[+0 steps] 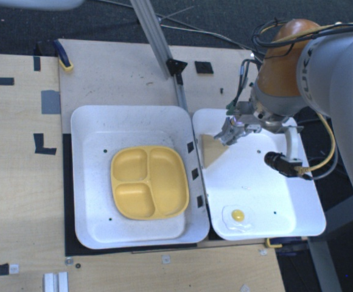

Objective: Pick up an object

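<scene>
Item: tan wedge [211, 149], lying at right bin's [298, 224] far-left corner. I am watching the claw [230, 134] hovering just beside it, aiming for it I judge; grip state I cannot tell. Fried-egg toy [237, 216] sitting near edge; yellow plate [149, 182] occupying left bin [88, 163].

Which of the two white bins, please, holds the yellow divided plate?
The left bin holds the yellow plate; the right bin has a fried egg toy instead.
</scene>
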Motion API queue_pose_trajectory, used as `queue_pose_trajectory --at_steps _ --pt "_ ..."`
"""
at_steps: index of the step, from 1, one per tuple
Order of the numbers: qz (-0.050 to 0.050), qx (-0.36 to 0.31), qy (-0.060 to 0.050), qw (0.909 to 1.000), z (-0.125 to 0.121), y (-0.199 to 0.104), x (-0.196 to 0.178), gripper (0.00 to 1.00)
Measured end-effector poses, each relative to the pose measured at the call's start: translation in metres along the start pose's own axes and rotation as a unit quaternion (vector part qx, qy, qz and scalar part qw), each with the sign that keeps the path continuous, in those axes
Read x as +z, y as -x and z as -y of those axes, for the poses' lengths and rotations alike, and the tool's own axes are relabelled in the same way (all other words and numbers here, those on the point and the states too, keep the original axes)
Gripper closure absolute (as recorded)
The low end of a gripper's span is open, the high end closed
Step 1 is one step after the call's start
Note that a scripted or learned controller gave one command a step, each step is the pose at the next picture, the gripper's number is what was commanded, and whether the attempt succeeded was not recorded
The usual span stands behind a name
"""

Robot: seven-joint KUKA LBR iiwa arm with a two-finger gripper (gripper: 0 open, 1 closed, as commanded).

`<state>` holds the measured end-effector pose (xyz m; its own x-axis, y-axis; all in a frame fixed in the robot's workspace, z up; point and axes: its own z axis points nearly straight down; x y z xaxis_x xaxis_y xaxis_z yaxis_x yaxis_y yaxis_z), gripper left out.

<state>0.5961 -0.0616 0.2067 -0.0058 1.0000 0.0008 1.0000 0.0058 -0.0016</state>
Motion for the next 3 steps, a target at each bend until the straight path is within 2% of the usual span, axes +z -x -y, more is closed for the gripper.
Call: queue_pose_trajectory --at_steps 2,3 --pt "0.000 -0.001 0.001 1.0000 -0.016 -0.099 -0.020 1.00" --pt "0.000 0.000 0.001 1.0000 -0.033 -0.145 -0.026 1.00"
